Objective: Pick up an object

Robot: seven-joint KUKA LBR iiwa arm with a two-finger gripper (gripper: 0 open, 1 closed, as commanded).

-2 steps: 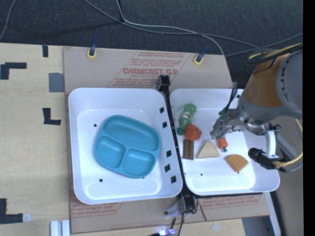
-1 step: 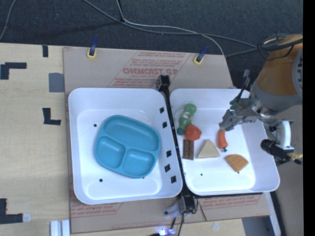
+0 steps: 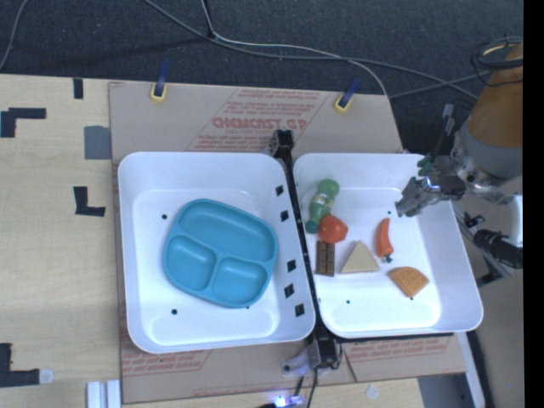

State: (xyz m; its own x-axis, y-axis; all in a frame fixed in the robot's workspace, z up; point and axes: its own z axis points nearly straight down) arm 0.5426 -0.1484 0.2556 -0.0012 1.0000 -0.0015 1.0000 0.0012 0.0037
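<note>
The right bin [image 3: 442,304] holds several small food toys: a green bottle-like piece [image 3: 324,195], a red tomato [image 3: 332,228], a brown chocolate bar [image 3: 325,258], a pale cheese wedge [image 3: 359,258], a red-orange chili pepper [image 3: 385,238] and an orange cracker [image 3: 410,280]. My gripper [image 3: 413,201] hangs over the bin's upper right part, just above and right of the chili pepper. Nothing shows between its fingers.
The left bin [image 3: 140,228] holds a blue divided plate [image 3: 220,252]. A black divider [image 3: 293,228] runs between the two bins. Yellow clamps [image 3: 158,91] [image 3: 343,102] pin the cardboard at the back. Cables cross the dark floor behind.
</note>
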